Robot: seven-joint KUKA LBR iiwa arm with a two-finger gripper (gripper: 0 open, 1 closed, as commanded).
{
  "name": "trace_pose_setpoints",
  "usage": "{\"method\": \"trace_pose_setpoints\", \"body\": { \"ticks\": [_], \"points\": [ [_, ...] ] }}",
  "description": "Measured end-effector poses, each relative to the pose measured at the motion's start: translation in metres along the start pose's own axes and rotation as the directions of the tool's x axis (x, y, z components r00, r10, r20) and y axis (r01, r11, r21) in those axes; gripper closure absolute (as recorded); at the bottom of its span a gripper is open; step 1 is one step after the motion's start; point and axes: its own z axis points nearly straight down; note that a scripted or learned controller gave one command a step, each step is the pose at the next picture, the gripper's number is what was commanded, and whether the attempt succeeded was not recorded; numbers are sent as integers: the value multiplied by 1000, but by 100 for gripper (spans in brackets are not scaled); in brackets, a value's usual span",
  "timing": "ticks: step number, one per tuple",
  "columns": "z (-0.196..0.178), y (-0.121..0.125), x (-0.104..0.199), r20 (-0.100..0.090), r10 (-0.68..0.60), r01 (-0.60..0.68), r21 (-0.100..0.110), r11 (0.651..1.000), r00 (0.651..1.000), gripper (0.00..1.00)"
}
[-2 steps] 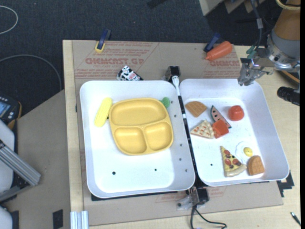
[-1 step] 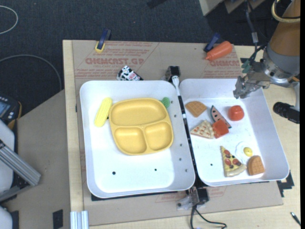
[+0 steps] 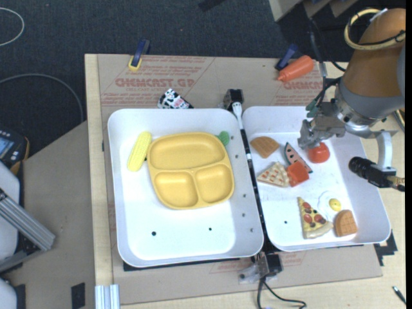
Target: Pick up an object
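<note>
My gripper [image 3: 314, 136] hangs over the back of the right bin [image 3: 367, 227], just above a red tomato-like toy [image 3: 319, 152]. Nothing shows between its tips. Beside the tomato lie a watermelon slice [image 3: 292, 153] and a red block [image 3: 298, 173]. Further left are a brown bread piece [image 3: 264, 147] and a waffle wedge [image 3: 275, 174]. Near the bin's front sit a pizza slice [image 3: 312, 217], a small yellow piece [image 3: 335, 205] and a brown cookie [image 3: 346, 223].
The left bin [image 3: 129, 230] holds a yellow divided plate [image 3: 191, 169], a corn cob [image 3: 138, 150] and a green piece [image 3: 224, 137]. An orange clamp [image 3: 296, 68], a yellow-blue clamp [image 3: 136, 56] and a black-white object [image 3: 174, 100] lie behind the bins. A black part [image 3: 373, 170] juts over the right bin.
</note>
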Motion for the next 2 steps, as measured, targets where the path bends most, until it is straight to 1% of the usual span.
{"method": "trace_pose_setpoints", "body": {
  "ticks": [1, 2],
  "points": [
    [-14, -20, 7, 1, 2, -2, -3, 1000, 1000, 100],
    [1, -13, 4, 2, 4, -4, -1, 1000, 1000, 100]
  ]
}}
